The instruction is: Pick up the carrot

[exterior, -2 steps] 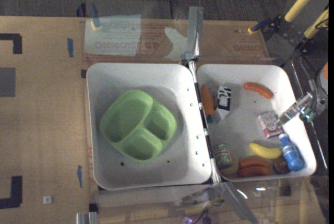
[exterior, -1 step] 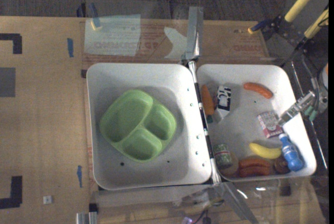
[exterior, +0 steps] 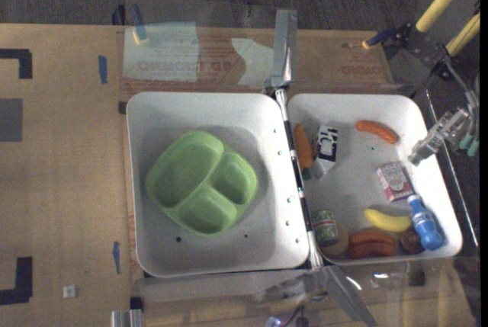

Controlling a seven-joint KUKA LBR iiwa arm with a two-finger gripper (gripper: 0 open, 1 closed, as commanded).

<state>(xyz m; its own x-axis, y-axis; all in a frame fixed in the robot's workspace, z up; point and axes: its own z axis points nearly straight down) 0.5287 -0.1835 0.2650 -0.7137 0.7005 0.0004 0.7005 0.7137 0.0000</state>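
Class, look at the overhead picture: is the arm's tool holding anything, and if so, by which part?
Nothing is held. The tool hangs over the right bin's right rim, with nothing between its fingers. The carrot lies untouched by that bin's left wall.

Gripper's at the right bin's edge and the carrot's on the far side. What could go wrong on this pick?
1. The carrot lies tight against the right bin's left wall, so one finger may hit the wall or have no room to slip in.
2. A black-and-white carton sits right beside it and could get nudged or grabbed instead.
3. The gripper must cross the bin, passing near the sausage.
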